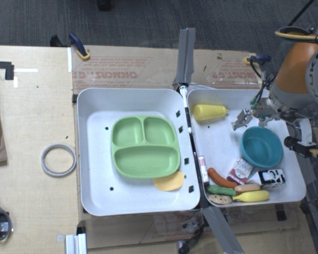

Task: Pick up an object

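Arm: grey KUKA with orange band, reaching in from the right over the far right corner of the right bin.
Gripper: metal fingers low over the right bin's far half, between the yellow bottle and the blue bowl. Tips look slightly spread with nothing between them, though the view is small and cluttered here, so this is a fair reading and no more.
Right bin: white, shallow, holds most of the objects.
Yellow bottle: lying on its side at the far left of the right bin, just left of the gripper, apart from it.
Blue bowl: upright, right side of the bin, just near of the gripper.
Near-edge cluster: orange-red sausage, green bean-like piece, banana, a speckled cookie, all crowded together along the near wall.
Packet: small red and white, touching the bowl's near rim.
Black and white box: near right corner, beside the banana.
Left bin: white, holds a green divided plate in the middle, flat.
Yellow chip: flat piece tucked at the plate's near right edge.
Bench, left: grey tape ring lying well apart from the bins.
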Robot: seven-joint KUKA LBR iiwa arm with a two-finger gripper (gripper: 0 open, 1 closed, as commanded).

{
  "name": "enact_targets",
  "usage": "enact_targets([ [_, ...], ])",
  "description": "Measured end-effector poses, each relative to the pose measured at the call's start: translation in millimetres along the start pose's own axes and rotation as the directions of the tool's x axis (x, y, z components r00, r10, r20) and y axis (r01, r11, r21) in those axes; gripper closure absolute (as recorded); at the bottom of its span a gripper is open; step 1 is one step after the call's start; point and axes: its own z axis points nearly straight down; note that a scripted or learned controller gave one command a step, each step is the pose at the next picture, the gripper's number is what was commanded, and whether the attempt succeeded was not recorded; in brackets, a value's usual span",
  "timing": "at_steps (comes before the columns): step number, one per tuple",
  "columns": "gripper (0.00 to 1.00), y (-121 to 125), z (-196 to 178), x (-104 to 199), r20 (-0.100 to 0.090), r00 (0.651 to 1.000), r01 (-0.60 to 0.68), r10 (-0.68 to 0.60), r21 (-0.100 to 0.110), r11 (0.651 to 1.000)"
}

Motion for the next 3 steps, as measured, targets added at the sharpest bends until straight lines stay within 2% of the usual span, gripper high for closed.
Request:
enact_targets([
  [1, 0.0, -20.5, 13.4, -3.6, 0.001, 1.0, 0.029, -0.029, -0.003, 1.0],
  [2, 0.0, -11.0, 14.1, -6.9, 0.0, 0.985, 0.175, -0.175, -0.002, 0.985],
  [3, 0.0, -32.1, 14.5, 19.5, -0.001, 0.998, 0.061, -0.061, -0.003, 0.998],
])
